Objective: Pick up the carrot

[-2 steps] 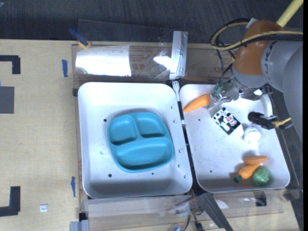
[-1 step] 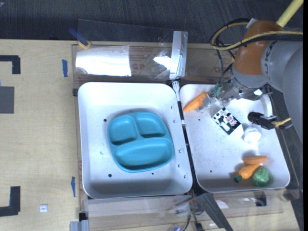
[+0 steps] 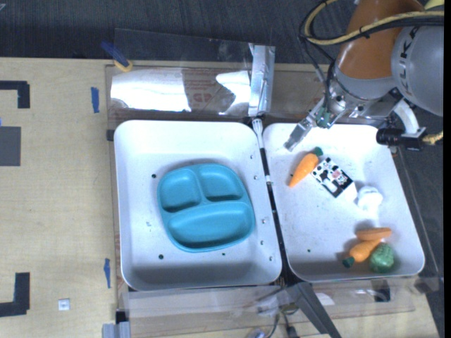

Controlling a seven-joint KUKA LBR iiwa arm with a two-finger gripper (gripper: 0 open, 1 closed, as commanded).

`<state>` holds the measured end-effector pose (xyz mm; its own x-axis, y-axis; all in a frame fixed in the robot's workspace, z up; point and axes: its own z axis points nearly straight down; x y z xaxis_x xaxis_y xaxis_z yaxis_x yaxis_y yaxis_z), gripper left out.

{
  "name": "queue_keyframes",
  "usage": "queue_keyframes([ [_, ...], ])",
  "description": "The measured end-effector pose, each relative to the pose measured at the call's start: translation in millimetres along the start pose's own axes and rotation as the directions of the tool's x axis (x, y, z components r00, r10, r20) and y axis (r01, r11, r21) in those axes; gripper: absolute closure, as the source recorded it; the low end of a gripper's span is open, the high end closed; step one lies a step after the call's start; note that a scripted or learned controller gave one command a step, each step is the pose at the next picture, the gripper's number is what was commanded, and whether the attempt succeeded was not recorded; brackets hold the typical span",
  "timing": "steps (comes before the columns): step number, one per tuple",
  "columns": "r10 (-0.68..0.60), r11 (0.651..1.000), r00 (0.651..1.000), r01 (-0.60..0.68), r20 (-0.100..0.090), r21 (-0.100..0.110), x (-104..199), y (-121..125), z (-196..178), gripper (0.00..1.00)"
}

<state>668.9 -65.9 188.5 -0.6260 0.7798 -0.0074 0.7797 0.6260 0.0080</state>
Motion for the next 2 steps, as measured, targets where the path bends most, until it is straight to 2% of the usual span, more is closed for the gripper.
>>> queue_keyframes([
  [1,0.036,0.999,0.999,-0.036,-0.012,0.013,-20.8,-25.2,82.2,0.0],
  [2,0.466,0.885,0.885,-0.466,-0.002,0.008,-3.9,-71.0,101.4,0.0],
])
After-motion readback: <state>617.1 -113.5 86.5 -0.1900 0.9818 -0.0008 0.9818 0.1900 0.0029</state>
